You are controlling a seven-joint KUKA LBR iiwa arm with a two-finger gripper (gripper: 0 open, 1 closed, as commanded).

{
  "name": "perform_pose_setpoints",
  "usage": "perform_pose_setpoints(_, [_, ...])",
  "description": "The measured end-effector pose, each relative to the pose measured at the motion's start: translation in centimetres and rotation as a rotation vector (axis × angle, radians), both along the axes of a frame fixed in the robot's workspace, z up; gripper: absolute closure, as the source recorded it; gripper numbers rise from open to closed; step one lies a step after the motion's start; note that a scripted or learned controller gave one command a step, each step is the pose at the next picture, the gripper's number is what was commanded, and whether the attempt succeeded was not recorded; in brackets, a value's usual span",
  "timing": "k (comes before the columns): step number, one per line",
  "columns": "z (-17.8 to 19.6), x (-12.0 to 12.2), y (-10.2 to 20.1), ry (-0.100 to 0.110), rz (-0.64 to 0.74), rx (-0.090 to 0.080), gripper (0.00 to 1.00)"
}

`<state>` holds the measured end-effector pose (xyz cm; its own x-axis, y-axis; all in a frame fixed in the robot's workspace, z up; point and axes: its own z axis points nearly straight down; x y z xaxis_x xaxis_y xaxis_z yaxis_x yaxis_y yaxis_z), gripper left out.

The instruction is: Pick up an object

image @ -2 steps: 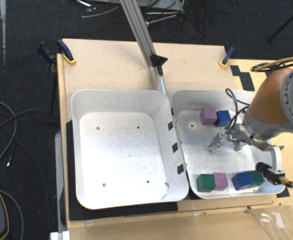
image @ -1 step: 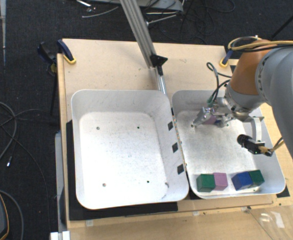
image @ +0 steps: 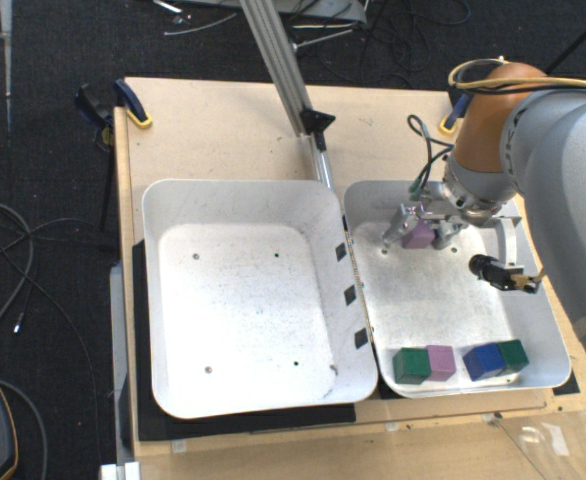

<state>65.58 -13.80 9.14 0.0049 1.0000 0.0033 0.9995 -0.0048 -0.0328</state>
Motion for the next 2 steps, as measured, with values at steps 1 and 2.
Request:
perform_pose_setpoints(1, [0.9,-0.1,0.0,0.001,0.002,-0.002,1.0])
perform_pose_setpoints(2, [11.0,1.8,5.9,-0.044,0.013,-0.003,1.0])
